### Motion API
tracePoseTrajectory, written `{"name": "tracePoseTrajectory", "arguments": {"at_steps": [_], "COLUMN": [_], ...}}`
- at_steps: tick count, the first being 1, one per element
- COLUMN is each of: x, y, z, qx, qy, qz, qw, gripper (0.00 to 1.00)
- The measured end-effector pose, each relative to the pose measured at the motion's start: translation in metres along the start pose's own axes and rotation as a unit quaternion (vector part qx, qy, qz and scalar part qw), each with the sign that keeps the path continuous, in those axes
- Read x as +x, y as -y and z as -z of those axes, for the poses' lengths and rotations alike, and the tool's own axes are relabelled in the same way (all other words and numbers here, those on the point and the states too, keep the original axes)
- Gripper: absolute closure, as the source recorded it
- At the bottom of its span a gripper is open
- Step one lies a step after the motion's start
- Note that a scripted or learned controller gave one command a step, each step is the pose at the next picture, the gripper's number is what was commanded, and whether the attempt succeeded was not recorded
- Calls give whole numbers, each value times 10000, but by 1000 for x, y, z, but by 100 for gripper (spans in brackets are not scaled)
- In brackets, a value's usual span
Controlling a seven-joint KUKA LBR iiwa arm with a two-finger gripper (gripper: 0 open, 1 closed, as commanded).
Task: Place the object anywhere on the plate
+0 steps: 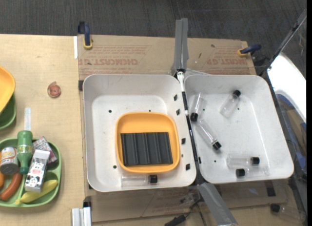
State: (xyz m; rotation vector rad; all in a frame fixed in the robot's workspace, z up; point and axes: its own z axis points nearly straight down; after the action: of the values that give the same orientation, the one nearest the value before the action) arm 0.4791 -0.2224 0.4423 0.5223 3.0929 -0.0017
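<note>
— Where were the things you were meant to move?

— Little clear tubes with black caps, lying loose in the right bin (273, 122). One tube (230, 105) lay toward the back with its cap pointing away. Another (197, 107) lay close to the wall between the bins, and a third (208, 133) lay slantwise just in front of it, cap toward the front. A fourth (240, 161) lay near the front wall, cap to the right, with one more black cap (240, 173) just before it; what it belonged to I could not make out. None of them touched the plate.

— And the plate?

— The yellow plate (146, 119) sat in the middle of the left bin (97, 103). A black ribbed block (146, 148) lay on it and covered most of its bottom. Between the plate and the front wall of that bin lay another clear tube (139, 179), on its side, cap to the right, beside the plate and not on it.

— How were your fingers?

— Apart or together, I could not tell.

— What else was about?

— Both bins stood on a sheet of cardboard (117, 56), clamped at the back by a clamp at the left corner (86, 36) and another at the right (248, 50). A grey post (181, 44) stood behind the seam between the bins. On the wooden table (39, 59) to the left sat a green tray (51, 183) of toy food with a green bottle (24, 151) in it, a yellow bowl (5, 89) at the edge, and a small pink ring (54, 90), well apart from the bins.
</note>
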Motion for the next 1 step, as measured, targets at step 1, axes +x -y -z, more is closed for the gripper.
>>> {"name": "tracePoseTrajectory", "arguments": {"at_steps": [1], "x": [0], "y": [0], "z": [0], "qx": [0], "qy": [0], "qz": [0], "qw": [10000], "gripper": [0]}}
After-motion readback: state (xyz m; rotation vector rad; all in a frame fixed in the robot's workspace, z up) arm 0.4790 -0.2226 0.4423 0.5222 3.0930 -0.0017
